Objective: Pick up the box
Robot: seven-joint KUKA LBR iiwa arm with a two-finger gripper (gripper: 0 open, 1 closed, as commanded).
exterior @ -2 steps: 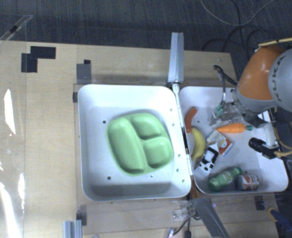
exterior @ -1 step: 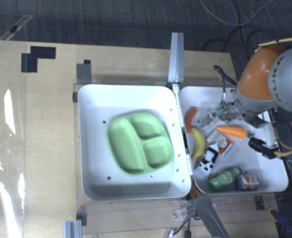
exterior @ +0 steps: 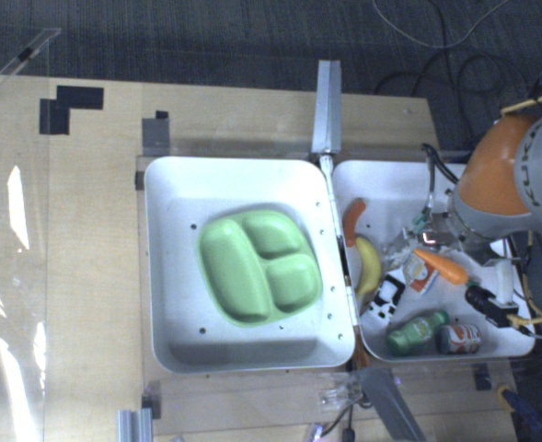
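**Arm low over the cluttered right bin**

The left bin (exterior: 160, 274) holds a green tray (exterior: 259, 265). Right: banana (exterior: 369, 265), black-and-white box (exterior: 387, 296) just beside it, carrot (exterior: 442, 267). Gripper (exterior: 429, 233) possibly above the carrot; its opening is unclear.

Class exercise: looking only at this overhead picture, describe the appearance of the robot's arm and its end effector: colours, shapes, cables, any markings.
The arm enters from the right: a rounded grey casing with a broad, glossy orange band. Below it a grey wrist section narrows toward the end effector, a small metallic part with a reddish glint. Dark cables run beside it. No markings are readable.
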